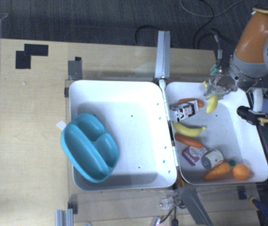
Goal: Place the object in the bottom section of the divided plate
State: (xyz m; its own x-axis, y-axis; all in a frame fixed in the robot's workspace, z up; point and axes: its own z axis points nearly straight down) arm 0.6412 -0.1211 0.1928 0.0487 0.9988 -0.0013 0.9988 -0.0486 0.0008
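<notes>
Yellow banana (211,103), seemingly in the hand (217,89); labels unreadable.

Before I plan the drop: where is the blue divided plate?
The blue divided plate lies in the left bin, against its lower-left corner.

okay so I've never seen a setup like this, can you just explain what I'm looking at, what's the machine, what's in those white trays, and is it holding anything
One camera looks down at a slant on a wooden bench. The grey and orange shape at right is a robot arm; its gripper hangs over the right bin. A small yellow piece, perhaps a toy banana, sits at its tip and looks pinched there, though that is hard to confirm. The right bin also holds a larger banana, carrots, a small can, an orange ball and a few packets. The left bin holds a blue divided plate, where an object is meant to go.
</notes>
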